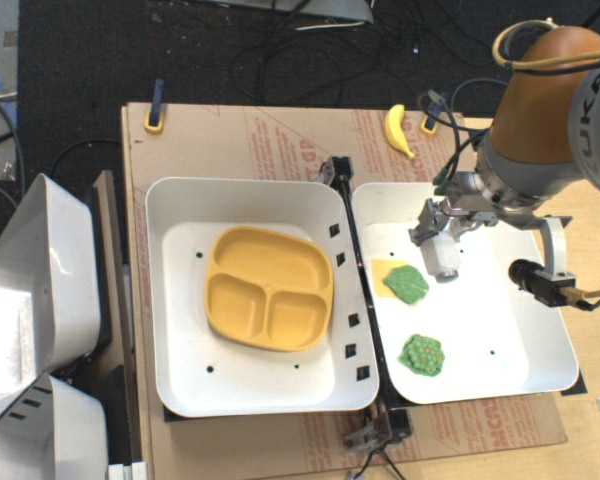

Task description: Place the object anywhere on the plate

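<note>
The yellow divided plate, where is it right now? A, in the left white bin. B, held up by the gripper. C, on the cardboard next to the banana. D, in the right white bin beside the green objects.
A: the yellow divided plate lies flat in the left white bin, while the two green objects lie in the right white bin.

Smooth glossy plastic plate [269, 288], matt white bins [170, 268], rough bumpy green object [422, 354], brown cardboard bench [240, 138].
</note>
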Controlling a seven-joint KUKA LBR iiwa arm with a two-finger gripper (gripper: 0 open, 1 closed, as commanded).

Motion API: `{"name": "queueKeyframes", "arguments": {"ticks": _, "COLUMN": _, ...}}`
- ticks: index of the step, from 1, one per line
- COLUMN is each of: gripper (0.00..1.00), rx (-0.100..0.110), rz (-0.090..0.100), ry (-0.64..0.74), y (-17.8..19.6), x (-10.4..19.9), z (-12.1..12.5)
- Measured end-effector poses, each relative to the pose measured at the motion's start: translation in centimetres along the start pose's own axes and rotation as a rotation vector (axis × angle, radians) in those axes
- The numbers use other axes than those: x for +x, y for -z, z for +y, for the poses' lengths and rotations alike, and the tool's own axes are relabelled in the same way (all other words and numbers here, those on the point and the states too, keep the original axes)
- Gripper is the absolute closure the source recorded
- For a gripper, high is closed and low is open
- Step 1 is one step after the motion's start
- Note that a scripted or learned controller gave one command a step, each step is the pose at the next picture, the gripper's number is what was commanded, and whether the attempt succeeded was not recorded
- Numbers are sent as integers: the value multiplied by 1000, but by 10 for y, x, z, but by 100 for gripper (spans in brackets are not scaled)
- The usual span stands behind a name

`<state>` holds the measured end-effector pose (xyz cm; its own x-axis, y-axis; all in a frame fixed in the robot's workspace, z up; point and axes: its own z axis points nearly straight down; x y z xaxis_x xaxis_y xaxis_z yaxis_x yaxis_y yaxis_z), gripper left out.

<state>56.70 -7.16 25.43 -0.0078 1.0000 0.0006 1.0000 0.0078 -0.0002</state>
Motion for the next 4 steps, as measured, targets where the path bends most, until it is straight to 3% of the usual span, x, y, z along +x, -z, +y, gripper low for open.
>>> {"name": "queueKeyframes", "arguments": {"ticks": 4, "gripper": 100, "rx": -3, "rz": 1, "ry": 0, "y": -35, "x": 208, "z": 50}}
